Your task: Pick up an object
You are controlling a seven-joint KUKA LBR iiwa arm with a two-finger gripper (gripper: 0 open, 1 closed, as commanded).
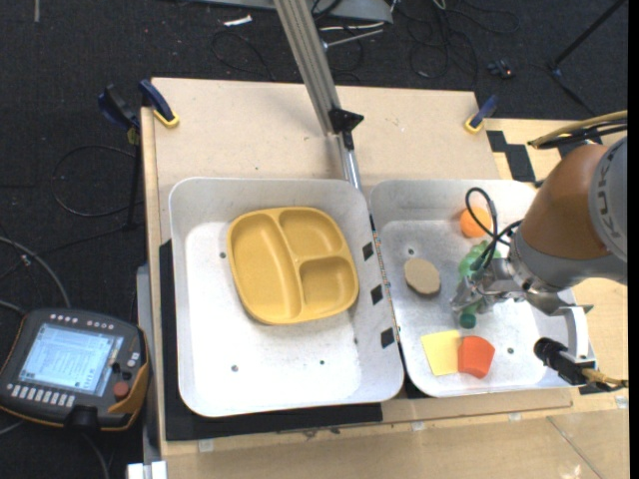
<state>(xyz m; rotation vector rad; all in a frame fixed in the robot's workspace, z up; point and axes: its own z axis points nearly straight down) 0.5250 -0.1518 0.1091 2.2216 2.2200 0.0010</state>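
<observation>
Overhead, camera view. The bench (250, 138) carries two shallow white bins side by side. The left bin (200, 367) holds a yellow divided tray (294, 263), three compartments, lying flat near the bin's centre and slightly toward its far edge, turned at an angle to the bin walls.

The right bin (419, 218) holds the loose items. A tan oval piece (423, 276) lies near the bin's middle, toward the divider between the bins. A yellow flat square (440, 352) sits by the near edge, touching or just beside a red-orange block (476, 356) on its right. An orange round object (475, 222) sits near the far right corner, partly behind a black cable. A green object (473, 263) lies just beside the wrist hardware; a small dark green piece (466, 318) shows below it.

The arm (574, 218) reaches in over the right edge of the right bin. The gripper (477, 297) is low over the bin's right half, among the green items, between the tan piece and the bin's right wall. Finger state: cannot tell; the tips are lost in cables and green clutter, possibly in contact with the green object, not confirmed.

Beyond the bench's left edge, a teach pendant (70, 367) rests on the dark floor.
</observation>
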